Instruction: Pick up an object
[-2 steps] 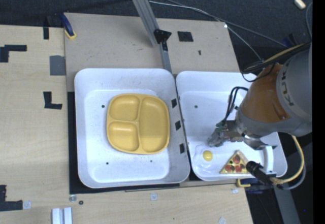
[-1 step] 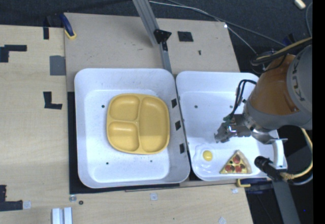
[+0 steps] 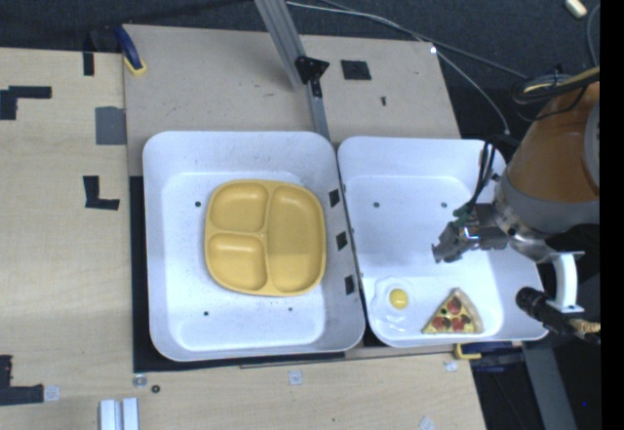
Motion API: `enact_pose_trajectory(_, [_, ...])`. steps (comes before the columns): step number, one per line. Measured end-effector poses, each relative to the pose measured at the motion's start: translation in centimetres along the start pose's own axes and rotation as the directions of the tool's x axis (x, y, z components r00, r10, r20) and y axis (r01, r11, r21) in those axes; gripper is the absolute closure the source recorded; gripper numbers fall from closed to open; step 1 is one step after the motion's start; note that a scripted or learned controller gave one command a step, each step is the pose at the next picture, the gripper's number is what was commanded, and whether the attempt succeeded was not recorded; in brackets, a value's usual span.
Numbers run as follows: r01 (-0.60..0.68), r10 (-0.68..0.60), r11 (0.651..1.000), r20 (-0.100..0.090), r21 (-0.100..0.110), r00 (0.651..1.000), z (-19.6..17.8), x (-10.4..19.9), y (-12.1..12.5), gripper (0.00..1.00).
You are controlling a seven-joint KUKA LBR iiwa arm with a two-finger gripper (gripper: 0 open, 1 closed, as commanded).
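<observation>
Gripper: your gripper (image 3: 450,245) hangs over the right bin (image 3: 409,165), toward its right wall and above the two small toys; it is dark and small in the camera view, so you cannot tell how it stands, and nothing shows held in it.
Pizza slice: the toy pizza slice (image 3: 454,313) lies flat near the right bin's front edge, toward its front right corner; you should judge it light, stiff and thin, probably moulded plastic; flat things sit hard against the floor, so take it across its narrower width, near the tip or the crust edge.
Fried egg: the toy fried egg (image 3: 396,300) lies just beside the slice on its left, close to the front edge, apart from it by a small gap; light and flat too, likely smooth and slippery at its white rim; the raised yolk looks the better hold.
Plate: the yellow divided plate (image 3: 265,237) sits mid-floor in the left bin (image 3: 175,223); stiff, broad, awkward for you; only its rim offers a grip.
Count: one slice; one egg; one plate with three compartments; two bins.
</observation>
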State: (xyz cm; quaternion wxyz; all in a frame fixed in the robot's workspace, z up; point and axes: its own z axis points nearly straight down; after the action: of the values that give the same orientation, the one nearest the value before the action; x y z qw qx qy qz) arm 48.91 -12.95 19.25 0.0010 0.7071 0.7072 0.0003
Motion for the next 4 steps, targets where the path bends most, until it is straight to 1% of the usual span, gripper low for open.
enact_pose_trajectory(1, [0.001,-0.001,1.000,0.001,-0.002,1.000,-6.3,-0.2,0.1,1.00])
enact_pose_trajectory(2, [0.007,-0.007,1.000,-0.002,0.002,1.000,-6.6,5.1,2.0,1.00])
enact_pose_trajectory(3, [0.004,-0.004,1.000,-0.001,0.004,1.000,-5.5,8.8,4.4,1.00])
enact_pose_trajectory(4, [0.005,-0.005,1.000,-0.001,0.003,1.000,-4.2,14.4,6.9,1.00])
